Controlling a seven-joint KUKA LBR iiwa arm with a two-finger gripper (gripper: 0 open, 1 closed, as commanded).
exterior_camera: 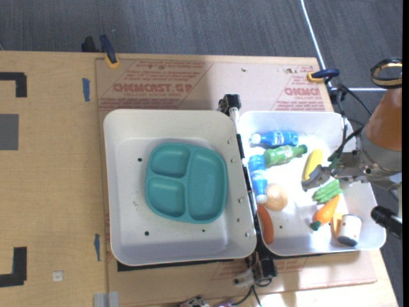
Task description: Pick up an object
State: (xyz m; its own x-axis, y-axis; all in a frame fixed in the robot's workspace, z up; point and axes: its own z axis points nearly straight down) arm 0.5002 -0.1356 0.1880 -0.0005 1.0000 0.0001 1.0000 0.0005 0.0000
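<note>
We see a big brown bench [57, 190] with two white bins on it. The left bin [121, 171] holds a teal plate [186, 181] with three parts. The right bin [364, 232] is full of toy food and bottles.

The grey arm [386, 139] comes in from the right, over the right bin. Its gripper [317, 176] hangs low at the right side of that bin. We cannot tell if it is wide or narrow, and we see nothing held in it.

A yellow banana [312, 162] lies just left of the gripper, very near it. A green veggie [327, 191] lies just under the gripper, and an orange carrot [326, 213] sits right below that. A small white cup [348, 229] is near the bin's lower right corner.

Farther left lie a blue bottle [276, 138], a green bottle [284, 153], a second blue bottle [257, 174], a pale round onion [276, 198] and a red sausage [266, 225].
</note>
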